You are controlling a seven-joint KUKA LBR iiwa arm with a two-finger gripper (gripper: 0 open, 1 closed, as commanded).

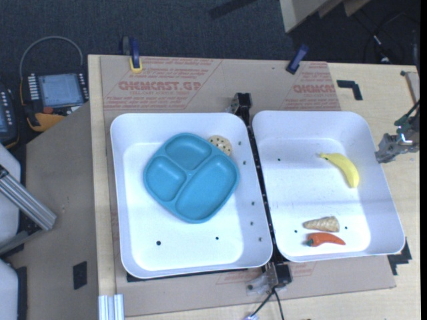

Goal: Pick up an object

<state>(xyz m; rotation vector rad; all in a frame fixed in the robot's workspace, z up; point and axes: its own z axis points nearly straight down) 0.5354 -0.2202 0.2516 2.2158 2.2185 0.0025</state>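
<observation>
1. My gripper hangs at the right bin's outer edge; whether it's clenched or released, I cannot tell.
2. The banana lies inside that bin, near my gripper, apart from it.

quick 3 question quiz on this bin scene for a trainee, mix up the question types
1. True or false: the banana lies in the right bin.
2. What lies partly hidden behind the blue divided plate in the left bin?
   A. a cookie
   B. a spoon
   C. a lemon
3. Fill in: the red pepper lies just in front of a pale, ____-shaped item.

Key: 1 true; 2 A; 3 cone. The gripper sits at the right bin's outer edge, holding nothing visible.
</observation>
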